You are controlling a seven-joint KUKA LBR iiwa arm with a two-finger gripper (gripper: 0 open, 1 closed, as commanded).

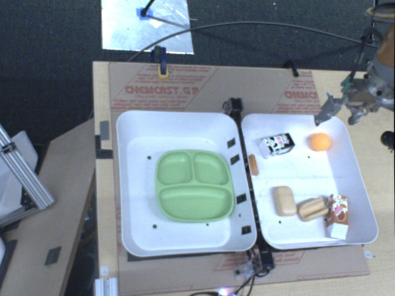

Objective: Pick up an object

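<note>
So the gripper (341, 111) hangs over the far right corner of the right bin (355, 165), fingers spread wide with nothing between them. Nothing is picked yet, so this looks like the approach stage.

Closest candidate is the orange ball (320, 142), sitting alone near the bin's back wall, just below the gripper. I'd go for that one: it has free space on all sides. The catch is that it's round and will probably roll if one finger touches first, so come straight down centred and close evenly.

The small black-and-white carton (276, 144) is next over. The bread roll (312, 208) and the brown-and-white juice box (337, 216) crowd each other at the front, with the tan soap-like block (284, 200) just beside. The green divided plate (195, 185) is in the left bin (133, 165).
</note>
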